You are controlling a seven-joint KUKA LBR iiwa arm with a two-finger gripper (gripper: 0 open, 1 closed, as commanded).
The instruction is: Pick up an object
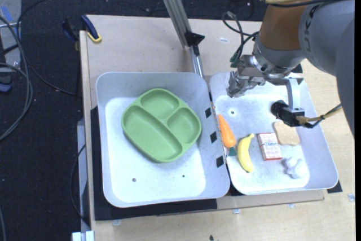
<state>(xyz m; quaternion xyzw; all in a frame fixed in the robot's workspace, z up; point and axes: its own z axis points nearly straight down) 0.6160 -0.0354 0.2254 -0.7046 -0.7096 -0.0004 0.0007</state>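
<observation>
The right bin holds an orange carrot by its left wall, a yellow banana next to it, a small red and white box, a slice of toast and a small white crumpled thing at the front right. My gripper hangs over the back left part of this bin, above bare floor, a good way behind the carrot. Nothing shows between its fingers.
The left bin holds a green divided plate. A slanted metal pole stands behind the bins. The bench reaches beyond the bins to the back.
</observation>
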